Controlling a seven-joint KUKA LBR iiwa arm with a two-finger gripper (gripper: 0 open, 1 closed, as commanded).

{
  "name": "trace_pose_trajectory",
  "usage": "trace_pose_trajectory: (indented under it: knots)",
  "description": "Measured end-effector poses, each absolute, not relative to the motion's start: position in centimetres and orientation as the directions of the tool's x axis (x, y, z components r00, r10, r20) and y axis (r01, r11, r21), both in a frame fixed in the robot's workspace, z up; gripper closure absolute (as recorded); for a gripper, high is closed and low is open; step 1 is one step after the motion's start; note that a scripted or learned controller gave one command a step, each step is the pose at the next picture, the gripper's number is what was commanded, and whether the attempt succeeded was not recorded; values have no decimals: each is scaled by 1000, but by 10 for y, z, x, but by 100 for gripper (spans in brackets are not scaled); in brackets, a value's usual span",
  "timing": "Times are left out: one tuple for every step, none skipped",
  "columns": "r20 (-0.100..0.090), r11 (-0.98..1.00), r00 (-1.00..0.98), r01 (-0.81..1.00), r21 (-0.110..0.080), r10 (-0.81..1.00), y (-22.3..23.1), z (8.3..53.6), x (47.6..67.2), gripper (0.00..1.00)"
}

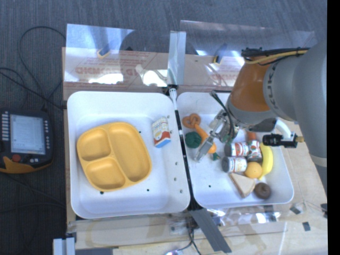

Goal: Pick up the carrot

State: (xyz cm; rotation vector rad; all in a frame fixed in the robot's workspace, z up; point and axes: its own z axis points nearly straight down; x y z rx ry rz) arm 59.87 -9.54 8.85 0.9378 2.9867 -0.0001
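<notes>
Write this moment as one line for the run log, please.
arm: over right bin | gripper: low among items, near carrot | grasp: not confirmed | yellow tray: left bin

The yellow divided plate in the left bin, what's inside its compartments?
All three compartments of the yellow plate show bare yellow surface. The small carton lies beside it on the bin floor, apart from the plate. Whatever is beneath the plate is covered.

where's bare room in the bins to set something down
Left bin: free floor around the yellow divided plate, widest along its front. Right bin: bare front left corner. Its middle and right, from pretzel to donut, are crowded.
</notes>
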Motion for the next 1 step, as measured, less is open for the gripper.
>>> trace_pose_trajectory:
  knots:
    - [-24, 821, -821, 570, 6, 570, -96, 103, 602, 100]
